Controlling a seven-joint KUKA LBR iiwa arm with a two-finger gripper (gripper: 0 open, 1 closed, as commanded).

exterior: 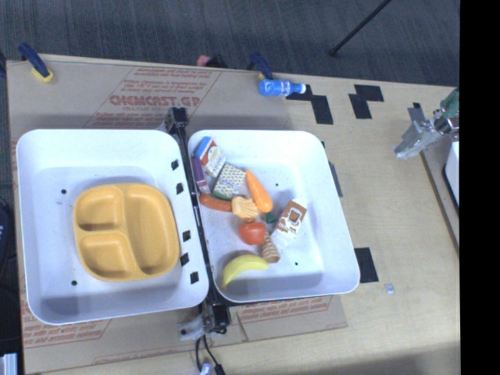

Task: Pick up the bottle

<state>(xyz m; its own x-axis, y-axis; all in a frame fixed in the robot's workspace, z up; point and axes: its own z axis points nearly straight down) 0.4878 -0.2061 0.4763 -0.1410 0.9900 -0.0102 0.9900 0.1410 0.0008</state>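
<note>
A small blue bottle-shaped item (278, 88) with a pale end lies on its side on the bench, behind the right bin (332, 209). Inside that bin, a purple, narrow item (200, 176) stands along the left wall beside a red, white and blue pack (209, 156); I cannot tell whether it is a bottle. My gripper (414, 141), silver metal, hangs over the bare bench at the far right, well outside the right bin and apart from every object.
The right bin also holds a banana (244, 267), a tomato (251, 232), a carrot (258, 191), a sausage (216, 203) and a small carton (291, 219). A yellow divided plate (125, 230) lies in the left bin (31, 287). Blue clamps (260, 65) grip the back edge.
</note>
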